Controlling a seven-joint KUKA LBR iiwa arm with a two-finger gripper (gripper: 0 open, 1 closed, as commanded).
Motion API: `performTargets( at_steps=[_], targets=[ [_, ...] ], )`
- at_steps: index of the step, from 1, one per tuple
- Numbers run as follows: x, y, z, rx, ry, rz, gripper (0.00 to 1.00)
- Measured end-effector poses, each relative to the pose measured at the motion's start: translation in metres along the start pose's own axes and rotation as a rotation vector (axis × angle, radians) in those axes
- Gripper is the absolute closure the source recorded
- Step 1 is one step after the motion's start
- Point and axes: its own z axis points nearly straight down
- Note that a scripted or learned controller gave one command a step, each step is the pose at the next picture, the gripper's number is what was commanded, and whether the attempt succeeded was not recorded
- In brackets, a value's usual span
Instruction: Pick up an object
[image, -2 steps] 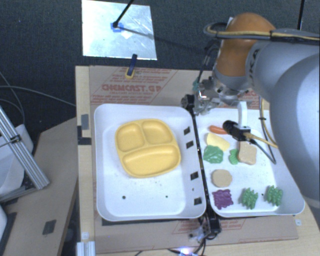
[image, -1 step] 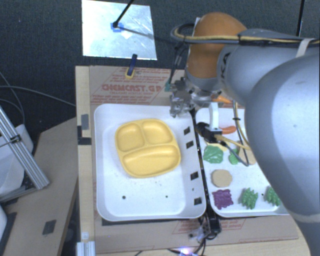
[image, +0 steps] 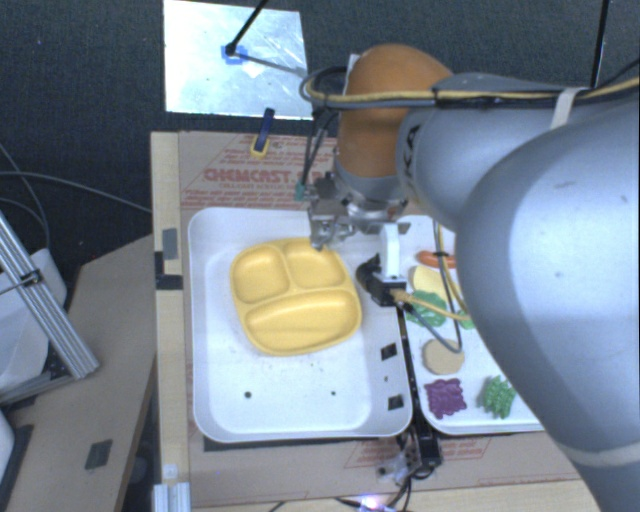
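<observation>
Reaching in over the left bin (image: 205, 400), my jaws (image: 322, 235) sat at the far rim of the yellow divided plate (image: 295, 295); from this slanted view I could not tell how wide they stood or whether they touched it. My grey arm (image: 530, 230) with its orange band (image: 385, 90) covered much of the right bin (image: 470, 425).

That plate lay flat in the upper middle of the left bin, a rounded, glossy yellow tray with three compartments: two small ones toward the far side and one long one nearer the camera. It was the single plate there.

In the right bin I counted one purple grape bunch (image: 446, 397), one small green leafy piece (image: 497, 396), one tan round disc (image: 441, 357), one green and yellow item (image: 430, 304) partly hidden by cables, and one orange piece (image: 434, 259) near the far edge. Both white bins rested on a cardboard sheet (image: 235, 170) on the tabletop (image: 110, 330).
</observation>
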Motion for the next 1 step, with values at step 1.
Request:
performTargets(
  at_steps=[1],
  targets=[
    [0.0839,0.0234,-0.0495,-0.009,0.004,-0.004,1.00]
  ],
)
